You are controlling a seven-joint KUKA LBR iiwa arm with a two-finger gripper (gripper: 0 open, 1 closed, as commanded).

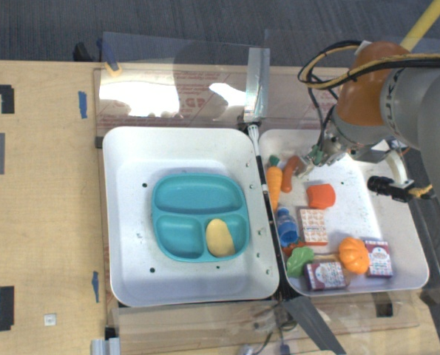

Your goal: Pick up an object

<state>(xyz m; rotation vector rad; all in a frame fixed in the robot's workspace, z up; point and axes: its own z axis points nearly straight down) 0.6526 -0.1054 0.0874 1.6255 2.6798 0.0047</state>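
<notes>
Hovering my hand (313, 157), grip unreadable, just right of the small brown-and-orange toy (292, 166), its long axis slanting.

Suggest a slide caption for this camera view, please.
Gripper hovers beside the carrot in the right bin.

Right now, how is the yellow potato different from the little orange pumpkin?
The potato is pale yellow and smooth; the pumpkin is bright orange and lumpy. The potato lies alone in a section of the teal plate in the left bin; the pumpkin sits straight on the floor of the right bin, crowded among small boxes. Both are small, rounded toy foods.
</notes>
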